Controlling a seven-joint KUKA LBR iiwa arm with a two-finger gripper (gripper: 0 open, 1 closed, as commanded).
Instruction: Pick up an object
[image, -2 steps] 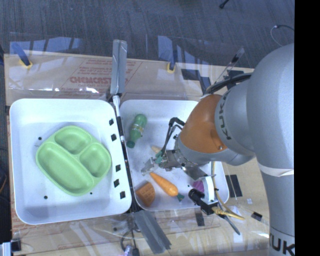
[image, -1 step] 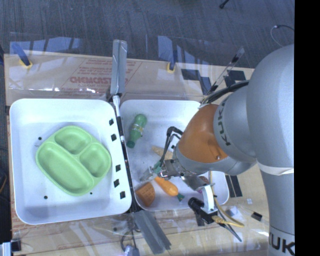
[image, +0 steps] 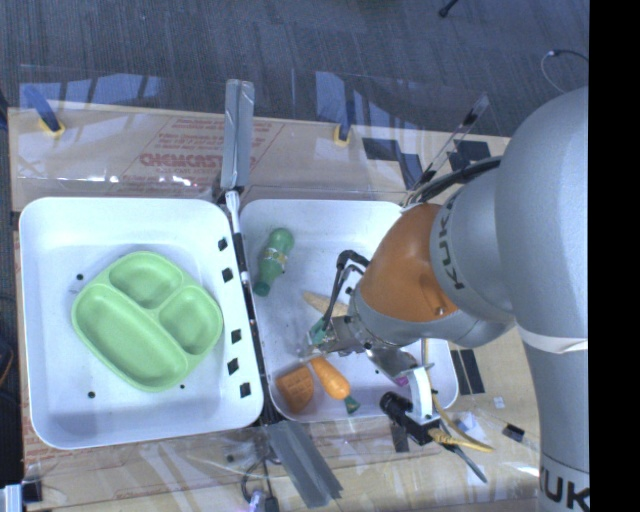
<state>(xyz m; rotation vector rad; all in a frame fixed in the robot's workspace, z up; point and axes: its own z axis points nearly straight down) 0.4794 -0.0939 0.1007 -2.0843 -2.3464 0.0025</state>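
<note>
My gripper reaches down into the right bin, low over its middle, under the orange wrist band. An orange carrot with a green tip lies just below the gripper. Beside the carrot, against the bin's front wall, sits a round orange-brown piece. A pale tan wedge pokes out from under the wrist, just above the gripper. A green bottle lies tilted at the bin's upper left, well apart from the gripper. Nothing is visibly held.
The left bin holds a light green divided plate. A grey divider bar stands between the bins at the back. The arm's bulk covers the right half of the right bin.
</note>
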